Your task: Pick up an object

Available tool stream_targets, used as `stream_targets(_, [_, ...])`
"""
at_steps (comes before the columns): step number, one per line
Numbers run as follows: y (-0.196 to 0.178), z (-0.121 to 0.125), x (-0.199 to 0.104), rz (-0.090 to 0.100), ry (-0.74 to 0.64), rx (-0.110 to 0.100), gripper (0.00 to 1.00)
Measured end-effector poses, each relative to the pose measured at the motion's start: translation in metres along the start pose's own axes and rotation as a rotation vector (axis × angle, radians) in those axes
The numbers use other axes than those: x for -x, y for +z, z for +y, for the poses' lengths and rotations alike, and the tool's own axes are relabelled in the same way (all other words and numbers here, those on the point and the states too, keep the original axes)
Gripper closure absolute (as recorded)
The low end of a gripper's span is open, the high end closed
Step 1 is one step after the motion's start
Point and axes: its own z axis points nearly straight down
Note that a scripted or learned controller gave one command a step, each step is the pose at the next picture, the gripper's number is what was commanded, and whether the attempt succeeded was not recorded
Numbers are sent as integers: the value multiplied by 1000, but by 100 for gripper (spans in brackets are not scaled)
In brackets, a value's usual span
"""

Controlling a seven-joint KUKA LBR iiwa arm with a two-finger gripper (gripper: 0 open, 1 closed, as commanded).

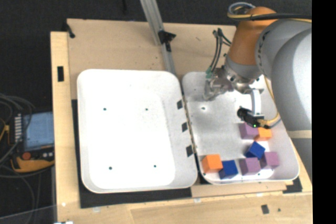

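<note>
The arm [273, 55] enters from the right of the frame, its orange band at upper right, and bends down over the right bin [210, 123]. The gripper [212, 89] sits low over the upper left part of that bin, close to its far rim; the fingers are too small and blurred to read, so their state cannot be told, and no object is seen between them. The bin floor directly under the gripper is bare. The blocks lie well apart from it, grouped in the lower right of the bin. An orange block [212, 162] lies at the lower left of the group, with a blue block [229, 169] just beside it on the right. A purple block [250, 166] follows, and another purple block [271, 159] lies nearer the right rim. A second blue block [256, 150] sits just above these. Higher up, a purple block [248, 130] touches a small orange block [264, 134]. The left bin [131, 128] fills the centre left of the frame. Both bins rest on the bench [105, 44].
</note>
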Motion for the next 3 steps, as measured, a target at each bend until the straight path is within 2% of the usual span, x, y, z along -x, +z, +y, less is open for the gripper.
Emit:
stream_targets(1, [-65, 6, 2, 1, -4, 5, 100])
stream_targets(3, [-145, 7, 4, 1, -8, 2, 100])
